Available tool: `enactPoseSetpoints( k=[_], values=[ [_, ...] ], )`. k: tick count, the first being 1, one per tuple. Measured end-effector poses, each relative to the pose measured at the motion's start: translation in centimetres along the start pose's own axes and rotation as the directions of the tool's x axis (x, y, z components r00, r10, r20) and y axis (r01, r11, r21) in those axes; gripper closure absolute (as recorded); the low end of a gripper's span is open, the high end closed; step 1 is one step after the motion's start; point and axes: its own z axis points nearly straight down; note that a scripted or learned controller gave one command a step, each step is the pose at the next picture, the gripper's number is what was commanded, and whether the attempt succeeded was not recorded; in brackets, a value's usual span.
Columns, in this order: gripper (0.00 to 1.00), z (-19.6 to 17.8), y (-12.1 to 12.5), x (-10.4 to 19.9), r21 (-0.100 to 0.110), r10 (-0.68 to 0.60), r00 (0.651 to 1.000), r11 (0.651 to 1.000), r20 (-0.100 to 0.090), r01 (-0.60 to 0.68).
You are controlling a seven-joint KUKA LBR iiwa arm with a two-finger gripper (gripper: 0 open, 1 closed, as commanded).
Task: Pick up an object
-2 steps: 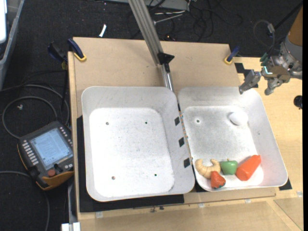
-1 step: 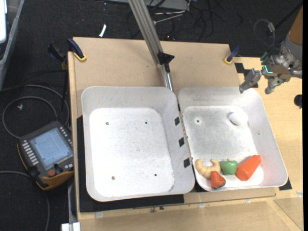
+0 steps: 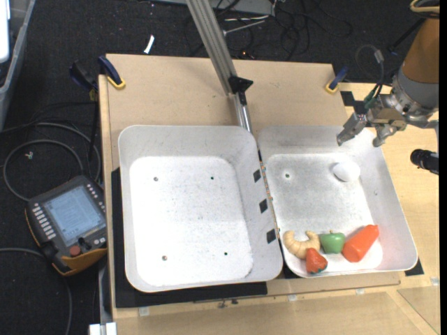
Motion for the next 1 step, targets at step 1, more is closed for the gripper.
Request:
enactPoseSetpoints(
  k=[1],
  values=[
    [0.0, 6.16, -0.55, -0.51, 0.002, 0.002, 1.0, 1.0, -0.001, -0.002]
  ],
)
